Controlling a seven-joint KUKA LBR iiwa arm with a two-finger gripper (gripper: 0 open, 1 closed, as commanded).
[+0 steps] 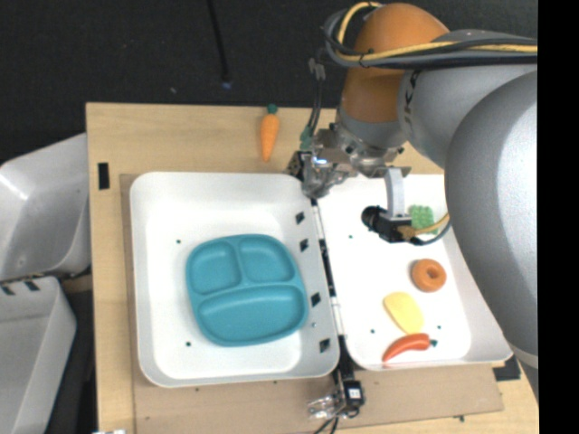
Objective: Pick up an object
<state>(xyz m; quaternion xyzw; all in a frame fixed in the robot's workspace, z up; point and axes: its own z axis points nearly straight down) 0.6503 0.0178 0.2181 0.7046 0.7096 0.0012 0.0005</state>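
Observation:
My gripper point(314, 177) hangs over the far end of the wall between the two bins, with the orange-banded wrist above it. In the right bin point(362, 278) lie a green toy point(422, 215), an orange doughnut point(429, 275), a yellow piece point(403, 312) and a red chilli point(406, 346), all to the near right of the gripper. A blue divided plate point(244, 287) rests in the left bin point(154, 242). I see nothing held in the gripper.
A toy carrot point(269, 133) lies on the wooden bench point(181, 134) beyond the left bin, just left of the gripper. The grey arm covers the right bin's far right corner.

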